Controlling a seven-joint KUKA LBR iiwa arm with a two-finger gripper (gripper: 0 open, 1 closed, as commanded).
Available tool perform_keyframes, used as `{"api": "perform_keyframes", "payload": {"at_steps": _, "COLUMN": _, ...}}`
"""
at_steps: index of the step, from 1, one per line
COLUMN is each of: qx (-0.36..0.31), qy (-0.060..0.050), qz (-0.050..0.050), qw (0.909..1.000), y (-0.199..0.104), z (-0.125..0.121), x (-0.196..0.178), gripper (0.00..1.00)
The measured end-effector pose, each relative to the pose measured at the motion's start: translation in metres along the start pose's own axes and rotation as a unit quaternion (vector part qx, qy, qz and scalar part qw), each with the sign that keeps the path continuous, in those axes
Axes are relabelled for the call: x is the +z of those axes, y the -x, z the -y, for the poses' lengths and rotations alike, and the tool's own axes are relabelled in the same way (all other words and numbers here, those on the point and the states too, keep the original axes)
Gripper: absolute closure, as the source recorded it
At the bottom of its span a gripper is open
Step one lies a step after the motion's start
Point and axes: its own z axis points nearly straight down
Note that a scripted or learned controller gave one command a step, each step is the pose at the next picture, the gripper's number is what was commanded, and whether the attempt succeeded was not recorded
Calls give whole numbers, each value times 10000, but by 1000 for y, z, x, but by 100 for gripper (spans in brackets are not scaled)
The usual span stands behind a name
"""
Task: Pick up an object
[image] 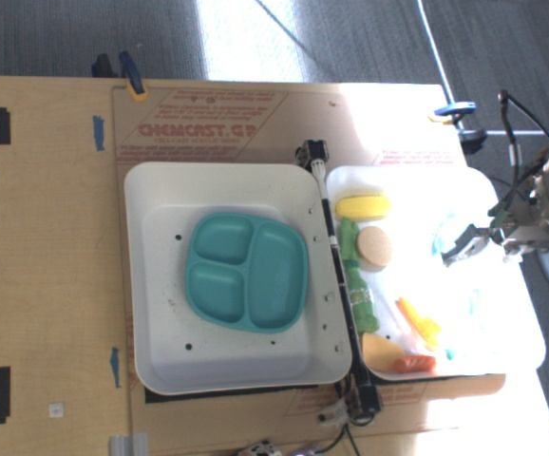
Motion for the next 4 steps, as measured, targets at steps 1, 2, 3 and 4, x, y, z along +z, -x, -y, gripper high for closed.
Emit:
{"api": "perform_keyframes", "payload": {"at_steps": 1, "qx": -666, "qy": -16, "qz": -7, "qw": 9978, "y": 9, "z": 7, "x": 179, "gripper": 0}}
{"api": "perform_keyframes", "payload": {"at_steps": 2, "qx": -2150, "qy": 11, "qz": 13, "qw": 9766, "y": -13, "z": 4, "x": 190, "gripper": 0}}
{"api": "perform_keyframes", "payload": {"at_steps": 3, "qx": 768, "qy": 29, "qz": 2, "qw": 9970, "y": -10, "z": 4, "x": 190, "gripper": 0}}
{"api": "perform_keyframes", "payload": {"at_steps": 4, "qx": 304, "qy": 27, "qz": 18, "qw": 9995, "y": -27, "z": 4, "x": 190, "gripper": 0}}
